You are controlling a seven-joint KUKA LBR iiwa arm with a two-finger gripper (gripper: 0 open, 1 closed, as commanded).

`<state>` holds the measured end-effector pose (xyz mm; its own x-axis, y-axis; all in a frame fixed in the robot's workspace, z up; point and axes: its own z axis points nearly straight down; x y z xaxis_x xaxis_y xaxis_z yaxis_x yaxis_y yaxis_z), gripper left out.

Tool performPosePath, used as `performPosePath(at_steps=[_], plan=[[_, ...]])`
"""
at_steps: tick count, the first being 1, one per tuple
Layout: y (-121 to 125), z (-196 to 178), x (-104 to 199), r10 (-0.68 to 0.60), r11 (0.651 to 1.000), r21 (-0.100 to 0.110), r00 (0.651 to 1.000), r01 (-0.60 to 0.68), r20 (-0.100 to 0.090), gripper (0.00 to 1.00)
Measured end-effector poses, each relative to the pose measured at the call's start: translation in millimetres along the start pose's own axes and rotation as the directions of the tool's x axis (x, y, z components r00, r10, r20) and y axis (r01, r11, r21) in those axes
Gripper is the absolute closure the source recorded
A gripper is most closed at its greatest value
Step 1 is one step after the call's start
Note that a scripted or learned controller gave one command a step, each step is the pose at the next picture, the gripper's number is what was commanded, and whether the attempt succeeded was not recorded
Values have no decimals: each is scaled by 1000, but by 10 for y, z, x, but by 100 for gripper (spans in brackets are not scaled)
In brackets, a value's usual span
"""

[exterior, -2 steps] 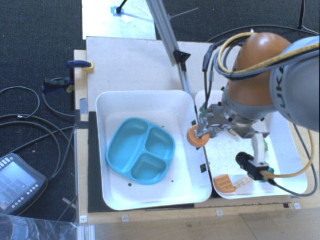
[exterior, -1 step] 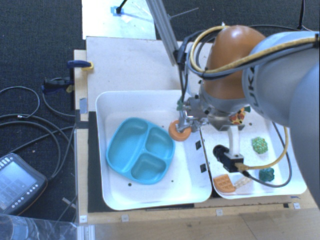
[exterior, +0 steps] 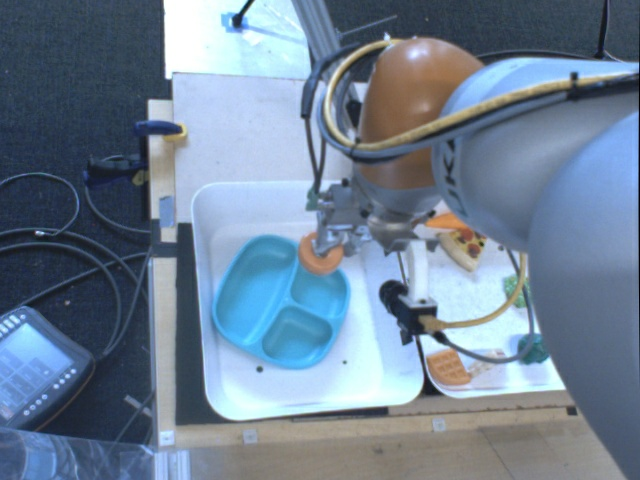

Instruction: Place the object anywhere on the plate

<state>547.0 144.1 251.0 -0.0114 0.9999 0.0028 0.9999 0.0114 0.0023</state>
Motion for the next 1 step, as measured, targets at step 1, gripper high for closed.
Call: performPosePath(at_steps=[1], plan=[[-2,2,-39,4,1000,2,1000,-4,3,0]])
